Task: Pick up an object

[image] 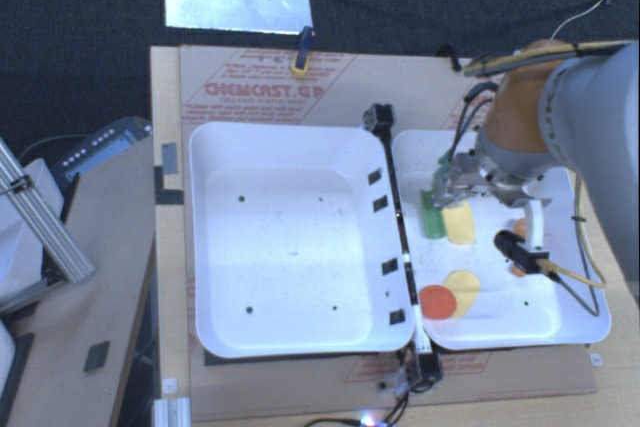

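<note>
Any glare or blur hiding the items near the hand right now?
Camera view: even lighting, slightly soft focus; the right bin shows no harsh glare, the green block and pale yellow piece read clearly, and the hand casts only faint shadow.

2 bins (290, 245), ~5 objs

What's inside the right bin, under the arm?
The right bin holds a green block, two yellow pieces and a red disc. The tool covers the block's top end.
</note>
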`<move>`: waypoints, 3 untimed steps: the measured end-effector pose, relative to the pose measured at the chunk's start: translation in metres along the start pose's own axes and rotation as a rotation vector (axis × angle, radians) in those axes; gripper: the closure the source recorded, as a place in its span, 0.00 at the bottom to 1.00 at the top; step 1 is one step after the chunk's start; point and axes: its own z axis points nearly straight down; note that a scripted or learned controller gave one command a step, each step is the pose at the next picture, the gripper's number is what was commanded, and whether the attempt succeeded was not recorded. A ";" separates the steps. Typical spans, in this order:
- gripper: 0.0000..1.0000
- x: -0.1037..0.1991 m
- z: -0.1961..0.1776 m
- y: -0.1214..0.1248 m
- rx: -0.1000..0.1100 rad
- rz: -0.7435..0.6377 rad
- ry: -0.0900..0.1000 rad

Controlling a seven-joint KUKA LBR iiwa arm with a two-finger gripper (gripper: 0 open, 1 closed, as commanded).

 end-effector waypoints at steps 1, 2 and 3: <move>1.00 0.048 -0.092 0.065 -0.005 -0.005 0.000; 1.00 0.078 -0.203 0.034 -0.001 -0.003 0.000; 1.00 0.076 -0.267 0.039 0.001 0.000 -0.001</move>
